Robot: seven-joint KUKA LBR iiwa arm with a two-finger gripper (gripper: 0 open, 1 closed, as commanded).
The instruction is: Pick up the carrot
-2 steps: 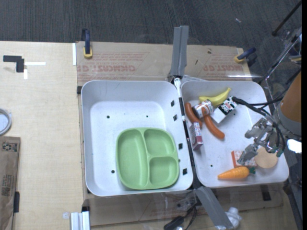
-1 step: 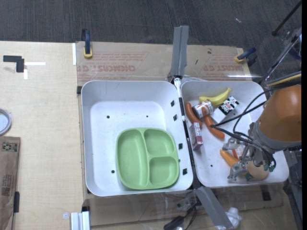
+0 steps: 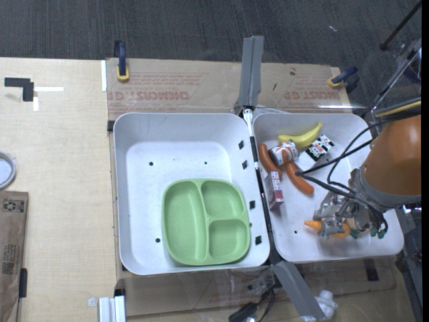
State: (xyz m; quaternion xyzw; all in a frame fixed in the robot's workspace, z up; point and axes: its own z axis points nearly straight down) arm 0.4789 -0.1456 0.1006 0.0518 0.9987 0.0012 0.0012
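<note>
The left bin (image 3: 127, 180) holds a green plate (image 3: 205, 221) with three compartments, set toward its near right corner. To the right, across the divider, the right bin (image 3: 295, 247) carries the rest. Just inside its left wall lies a small red carton (image 3: 274, 188), with two sausages (image 3: 299, 180) beside it. Behind those, toward the far wall, sit a banana (image 3: 301, 136) and a small black-and-white packet (image 3: 320, 147). The carrot (image 3: 315, 225) lies near the bin's front, its tip pointing left. My pincer (image 3: 333, 225) is down on the carrot's right end; whether it grips, I cannot tell.
</note>
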